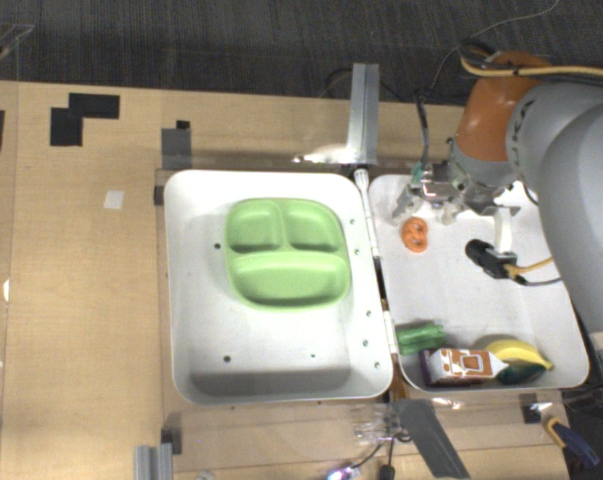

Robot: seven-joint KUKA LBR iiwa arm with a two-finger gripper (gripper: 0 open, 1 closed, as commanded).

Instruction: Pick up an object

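We see a wooden bench [71,298] w/ two white bins; dark carpet behind. Gripper [428,196] in right bin [541,313], jaws' state unclear, above an orange object [414,234].

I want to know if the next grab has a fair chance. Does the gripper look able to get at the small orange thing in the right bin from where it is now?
Probably yes. The gripper hangs over the right bin, just beside the small orange thing, which lies alone on bare bin floor with nothing on it. The bin's left wall is close, which could crowd one finger.

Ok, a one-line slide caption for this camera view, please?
Gripper above an orange toy in the right bin; a green divided plate sits in the left bin.
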